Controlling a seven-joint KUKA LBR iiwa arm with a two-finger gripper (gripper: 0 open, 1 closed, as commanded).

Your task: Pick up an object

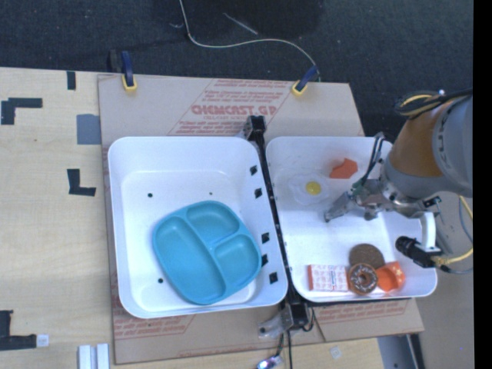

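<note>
The right bin (307, 237) holds a toy fried egg (306, 187), an orange wedge (344, 168), a brown cookie (367, 255), a sprinkled donut (362, 279), an orange piece (390, 277) and a red-and-white packet (327, 277). My gripper (332, 212) reaches in from the right and sits low over the middle of this bin, just right of and below the egg. Nothing shows held in it. The arm's wrist covers the bin's right wall.
The left bin (123, 206) holds a blue divided plate (206, 250). A black divider (265, 206) with clips runs between the bins. Bare white floor lies below the gripper, above the packet. A white cable (246, 41) lies behind the bench.
</note>
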